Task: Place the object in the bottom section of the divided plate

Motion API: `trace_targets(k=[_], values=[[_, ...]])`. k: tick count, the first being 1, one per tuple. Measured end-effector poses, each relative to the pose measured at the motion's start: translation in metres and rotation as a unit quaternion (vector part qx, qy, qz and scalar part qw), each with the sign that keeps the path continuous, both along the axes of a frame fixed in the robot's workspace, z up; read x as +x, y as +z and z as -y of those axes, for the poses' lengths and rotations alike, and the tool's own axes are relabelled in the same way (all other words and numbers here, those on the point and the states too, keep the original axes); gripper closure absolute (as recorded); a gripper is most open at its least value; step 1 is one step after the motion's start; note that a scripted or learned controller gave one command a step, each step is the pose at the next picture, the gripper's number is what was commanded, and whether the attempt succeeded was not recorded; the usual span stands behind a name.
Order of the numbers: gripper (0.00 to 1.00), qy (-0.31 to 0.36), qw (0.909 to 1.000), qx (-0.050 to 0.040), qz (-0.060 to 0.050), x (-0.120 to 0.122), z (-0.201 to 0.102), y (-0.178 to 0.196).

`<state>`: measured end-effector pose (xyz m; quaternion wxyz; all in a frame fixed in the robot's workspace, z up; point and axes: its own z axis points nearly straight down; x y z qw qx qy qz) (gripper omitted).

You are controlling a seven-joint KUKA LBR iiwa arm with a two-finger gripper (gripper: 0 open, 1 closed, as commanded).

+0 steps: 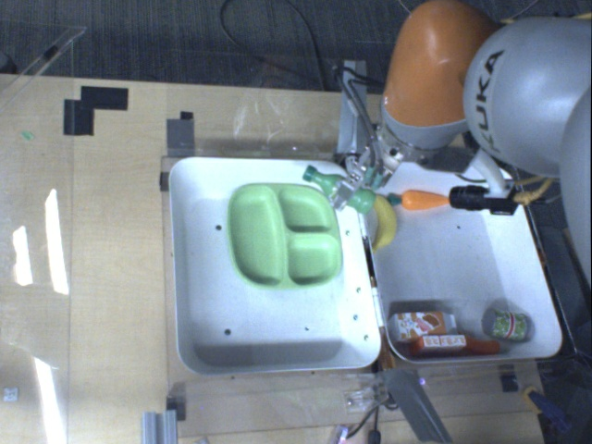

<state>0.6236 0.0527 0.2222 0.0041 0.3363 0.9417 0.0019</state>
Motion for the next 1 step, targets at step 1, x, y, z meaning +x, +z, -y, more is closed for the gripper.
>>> trace_targets(k=[1], values=[[1.0,0.14,0.9902,-0.0001,0.0,0.0084,-0.0712,-0.0214]])
